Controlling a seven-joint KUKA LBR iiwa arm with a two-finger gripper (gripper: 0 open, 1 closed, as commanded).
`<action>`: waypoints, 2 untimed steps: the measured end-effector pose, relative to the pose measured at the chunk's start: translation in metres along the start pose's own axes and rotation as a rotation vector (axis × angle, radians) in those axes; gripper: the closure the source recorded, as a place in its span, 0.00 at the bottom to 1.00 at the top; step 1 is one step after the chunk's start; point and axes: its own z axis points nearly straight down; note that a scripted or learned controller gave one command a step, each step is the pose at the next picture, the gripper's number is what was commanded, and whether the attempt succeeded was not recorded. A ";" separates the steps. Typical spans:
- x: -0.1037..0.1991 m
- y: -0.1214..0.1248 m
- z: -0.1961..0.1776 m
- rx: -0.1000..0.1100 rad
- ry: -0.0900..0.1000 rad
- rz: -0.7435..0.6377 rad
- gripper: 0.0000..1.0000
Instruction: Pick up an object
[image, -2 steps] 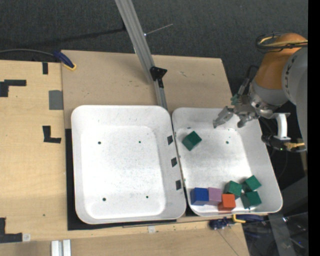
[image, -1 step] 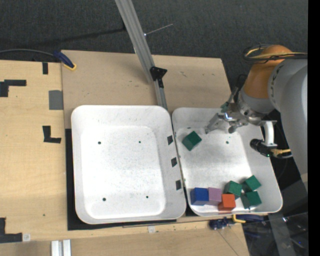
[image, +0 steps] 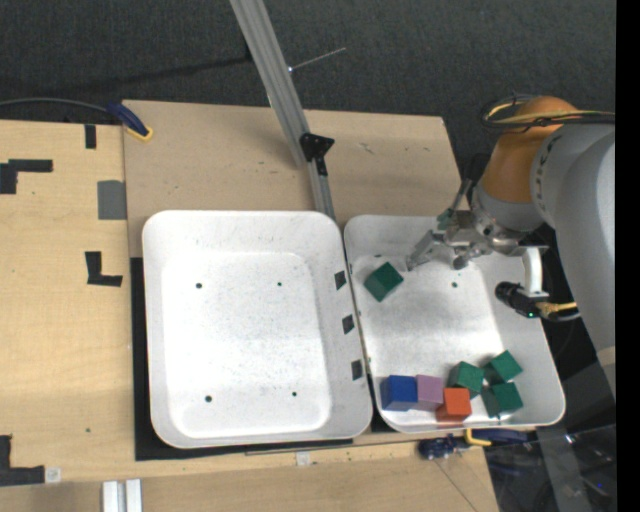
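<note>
Overhead slanted view of a wooden bench (image: 60, 300) carrying two shallow white bins side by side. Left bin (image: 160, 250) sits nearer the middle of the bench; right bin (image: 545, 400) touches it along one long edge. Grey arm (image: 585, 200) with its orange band (image: 510, 165) enters from the right and bends down over the far part of the right bin. Claw (image: 437, 250) hangs low above that bin's far half, its two metal fingers (image: 420, 252) spread apart and pointing toward the left, with nothing between them. Green block (image: 382, 281) lies tilted on the bin floor just beside the fingertips, on their left and slightly nearer the camera; whether it touches them cannot be told. Remaining pieces crowd the near edge of the same bin: a blue cube (image: 400, 390), a lilac cube (image: 429, 389) touching it, an orange cube (image: 456, 402), and three green blocks (image: 490, 382) grouped at the near right corner. Metal pole (image: 285, 100) crosses the upper part of the view at a slant, ending at a black clamp (image: 316, 148) near the bins' far junction.
</note>
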 end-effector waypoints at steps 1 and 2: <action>0.001 0.001 -0.011 -0.001 -0.001 -0.001 1.00; 0.007 0.002 -0.074 -0.009 0.000 0.001 1.00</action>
